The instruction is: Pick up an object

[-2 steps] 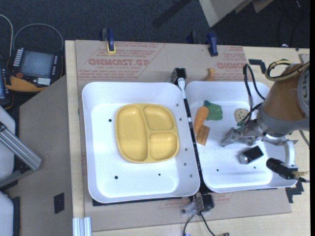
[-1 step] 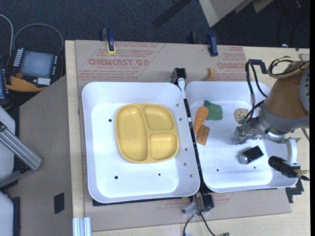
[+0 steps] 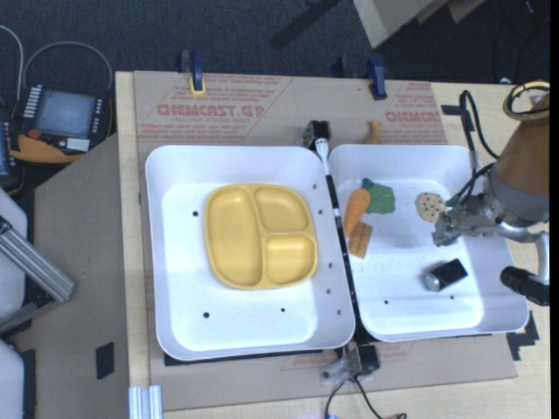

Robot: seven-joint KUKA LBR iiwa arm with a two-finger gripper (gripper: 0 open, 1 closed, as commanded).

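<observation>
My gripper point(image 3: 447, 232) reaches in from the right over the right bin point(image 3: 410, 317). It sits between a round beige cracker point(image 3: 428, 204) just up-left of it and a small black and silver object point(image 3: 445, 275) just below it. Nothing can be seen held in it. At the bin's left side lie an orange carrot point(image 3: 356, 209), a green leafy piece point(image 3: 379, 197) touching the carrot's top, and a small brown block point(image 3: 360, 239) under the carrot's tip.
The left bin point(image 3: 175, 321) holds a yellow divided plate point(image 3: 260, 234) in its middle. A black divider strip point(image 3: 332, 208) runs between the bins. The arm's grey body point(image 3: 524, 182) covers the right bin's far right edge.
</observation>
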